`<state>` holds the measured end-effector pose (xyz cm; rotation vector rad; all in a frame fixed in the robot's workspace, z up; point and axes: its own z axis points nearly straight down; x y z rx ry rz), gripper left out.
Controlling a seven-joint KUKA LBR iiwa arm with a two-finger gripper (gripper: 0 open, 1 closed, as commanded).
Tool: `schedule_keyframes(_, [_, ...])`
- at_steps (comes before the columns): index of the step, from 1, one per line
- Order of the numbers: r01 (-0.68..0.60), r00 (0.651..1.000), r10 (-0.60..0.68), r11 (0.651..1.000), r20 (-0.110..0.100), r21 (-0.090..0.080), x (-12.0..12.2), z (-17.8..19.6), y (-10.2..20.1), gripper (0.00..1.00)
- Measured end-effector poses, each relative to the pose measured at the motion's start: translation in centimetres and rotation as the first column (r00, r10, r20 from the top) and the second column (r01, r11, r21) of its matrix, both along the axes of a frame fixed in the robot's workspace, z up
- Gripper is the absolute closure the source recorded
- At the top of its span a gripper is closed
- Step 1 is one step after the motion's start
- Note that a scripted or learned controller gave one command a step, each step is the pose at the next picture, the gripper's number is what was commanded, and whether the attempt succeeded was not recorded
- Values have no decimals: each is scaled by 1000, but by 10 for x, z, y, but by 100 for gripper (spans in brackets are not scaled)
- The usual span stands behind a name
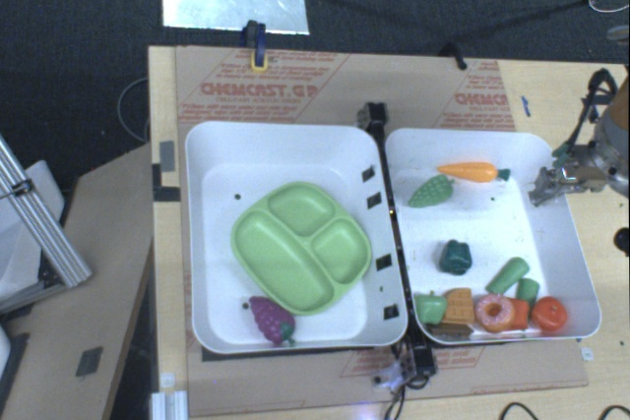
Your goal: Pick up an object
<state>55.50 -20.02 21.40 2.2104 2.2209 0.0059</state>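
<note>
Right bin (pixel 566 241): toy food; gripper (pixel 547 188) over right rim, opening unclear, nothing held

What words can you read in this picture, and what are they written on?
"CHEMCAST GP", in red, reads on the brown sheet under the bins, left of the blue and yellow clamp.
The same red print repeats at the sheet's upper right, slanted and too blurred to read for sure.
More red print near the bottom edge is too cut off to read.
The toys and the green plate carry no words.
</note>
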Motion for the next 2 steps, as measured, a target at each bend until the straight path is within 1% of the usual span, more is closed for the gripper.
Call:
schedule_keyframes(1, [0,1000,0,1000,-5,2,1,11,0,100])
schedule_keyframes(2, [-3,1000,3,1000,-6,4,1,10,43,100])
